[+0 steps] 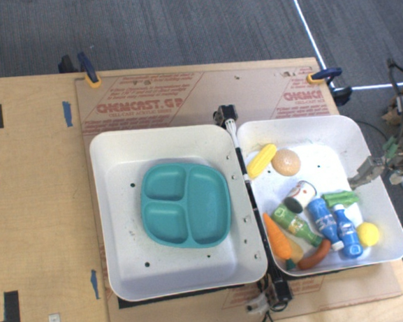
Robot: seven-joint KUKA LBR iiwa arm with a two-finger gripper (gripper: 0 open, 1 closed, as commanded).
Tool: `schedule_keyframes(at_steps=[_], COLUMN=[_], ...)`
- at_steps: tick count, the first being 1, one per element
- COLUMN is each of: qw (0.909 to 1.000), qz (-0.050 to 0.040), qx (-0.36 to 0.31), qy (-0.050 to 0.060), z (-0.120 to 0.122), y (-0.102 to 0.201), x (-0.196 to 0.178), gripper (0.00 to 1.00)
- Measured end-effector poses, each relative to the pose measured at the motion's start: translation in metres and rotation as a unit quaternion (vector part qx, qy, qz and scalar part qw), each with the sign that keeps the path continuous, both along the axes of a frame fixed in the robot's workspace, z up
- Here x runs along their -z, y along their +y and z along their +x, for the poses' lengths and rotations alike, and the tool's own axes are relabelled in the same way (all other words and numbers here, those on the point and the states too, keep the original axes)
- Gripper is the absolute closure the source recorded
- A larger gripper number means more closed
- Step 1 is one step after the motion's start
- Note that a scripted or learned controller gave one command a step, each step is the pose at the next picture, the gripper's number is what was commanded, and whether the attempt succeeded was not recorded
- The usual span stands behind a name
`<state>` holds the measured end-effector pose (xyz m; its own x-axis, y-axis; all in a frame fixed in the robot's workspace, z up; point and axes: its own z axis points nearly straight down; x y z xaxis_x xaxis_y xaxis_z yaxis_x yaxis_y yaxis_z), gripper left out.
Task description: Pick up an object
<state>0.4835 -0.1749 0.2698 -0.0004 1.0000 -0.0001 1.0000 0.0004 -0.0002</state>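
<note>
The gripper (368,171) hangs at the right rim of the right bin (310,131), coming in low from the side, and from this angle I can't tell whether it's open or closed. Nothing visibly in its grasp! Just down-left of it lies a green packet (341,198), touching two blue bottles (322,218) side by side, long axes running up-left to down-right. Beyond them: a lemon (368,233), a green bottle (295,223), a carrot (278,238). My call is the packet's closest, a short drop inward. The left bin (114,199) holds a teal plate (186,202), well apart.
</note>
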Motion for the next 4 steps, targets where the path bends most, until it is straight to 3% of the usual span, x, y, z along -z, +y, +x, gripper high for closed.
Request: schedule_keyframes(at_steps=[1,2,3,4], qw=[0.9995,0.9974,0.9975,0.9983], qz=[0.0005,-0.0001,-0.0017,-0.0001], qx=[0.031,-0.071,-0.071,0.058], qy=[0.001,-0.001,-0.004,0.0], z=[0.071,0.08,0.082,0.001], y=[0.022,0.071,0.07,0.078], x=[0.104,0.183,0.172,0.031], gripper=[0.0,0.0,1.0,1.0])
